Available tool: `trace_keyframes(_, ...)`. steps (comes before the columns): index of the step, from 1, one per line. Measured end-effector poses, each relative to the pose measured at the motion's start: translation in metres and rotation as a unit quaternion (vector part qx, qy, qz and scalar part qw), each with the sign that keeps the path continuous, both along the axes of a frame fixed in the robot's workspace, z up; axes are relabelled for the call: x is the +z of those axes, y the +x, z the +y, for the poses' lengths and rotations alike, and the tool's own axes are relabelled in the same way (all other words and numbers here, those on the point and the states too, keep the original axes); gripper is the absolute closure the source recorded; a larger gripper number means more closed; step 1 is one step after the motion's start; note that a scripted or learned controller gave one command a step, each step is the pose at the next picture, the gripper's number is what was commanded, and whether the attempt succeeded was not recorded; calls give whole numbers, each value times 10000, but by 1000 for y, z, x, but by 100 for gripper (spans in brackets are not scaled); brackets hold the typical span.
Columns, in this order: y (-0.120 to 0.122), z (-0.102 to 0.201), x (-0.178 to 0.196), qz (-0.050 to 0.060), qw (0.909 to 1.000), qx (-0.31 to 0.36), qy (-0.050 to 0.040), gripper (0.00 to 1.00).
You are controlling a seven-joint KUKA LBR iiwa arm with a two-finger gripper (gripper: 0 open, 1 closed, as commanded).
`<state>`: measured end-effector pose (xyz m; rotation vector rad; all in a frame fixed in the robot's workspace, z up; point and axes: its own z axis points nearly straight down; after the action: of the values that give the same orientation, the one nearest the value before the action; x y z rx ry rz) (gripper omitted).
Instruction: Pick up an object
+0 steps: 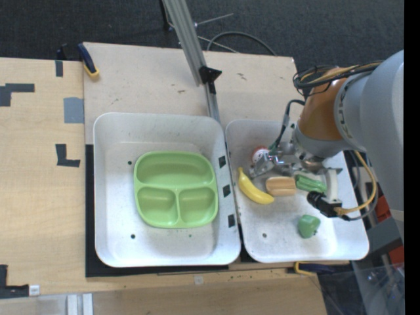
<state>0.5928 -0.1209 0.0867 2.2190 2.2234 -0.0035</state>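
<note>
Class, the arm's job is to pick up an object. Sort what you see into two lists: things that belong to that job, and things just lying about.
Belongs to the job:
gripper
banana
tan block
green lump
right bin

Just lying about:
green divided plate
left bin
blue-and-yellow clamp

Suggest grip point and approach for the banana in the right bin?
Likely the banana at mid-length, from above, jaws closing across its narrow width. It lies flat and curved; its right end sits near the tan block, while its left tip nears the bin wall.
</note>
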Motion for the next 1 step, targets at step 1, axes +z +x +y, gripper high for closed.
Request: trace_keyframes(1, 0, 1, 12, 0, 10000, 7, 6, 100)
